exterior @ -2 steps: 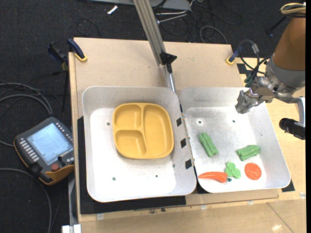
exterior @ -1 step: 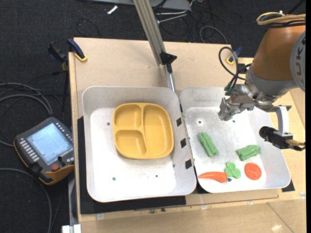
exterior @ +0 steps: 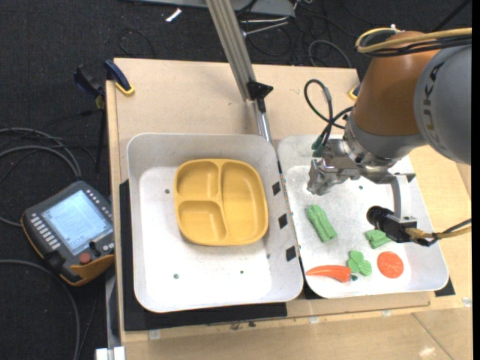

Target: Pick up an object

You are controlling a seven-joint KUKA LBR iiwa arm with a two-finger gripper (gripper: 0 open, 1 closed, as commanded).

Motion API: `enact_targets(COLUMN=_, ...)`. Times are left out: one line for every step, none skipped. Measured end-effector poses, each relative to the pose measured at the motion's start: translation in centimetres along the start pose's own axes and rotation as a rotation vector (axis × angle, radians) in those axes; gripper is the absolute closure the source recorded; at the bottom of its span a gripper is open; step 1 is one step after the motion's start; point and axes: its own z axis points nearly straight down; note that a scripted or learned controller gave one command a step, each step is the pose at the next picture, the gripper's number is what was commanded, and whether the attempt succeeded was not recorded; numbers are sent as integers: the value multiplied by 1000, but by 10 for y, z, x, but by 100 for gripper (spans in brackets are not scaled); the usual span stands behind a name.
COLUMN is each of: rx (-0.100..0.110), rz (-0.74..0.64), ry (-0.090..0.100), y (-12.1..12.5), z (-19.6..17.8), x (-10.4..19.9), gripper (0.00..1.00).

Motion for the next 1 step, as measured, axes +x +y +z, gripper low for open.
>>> enact_targets(rx=1, rz=0, ry=-1, y=-20, z=12, x=55, gripper=100)
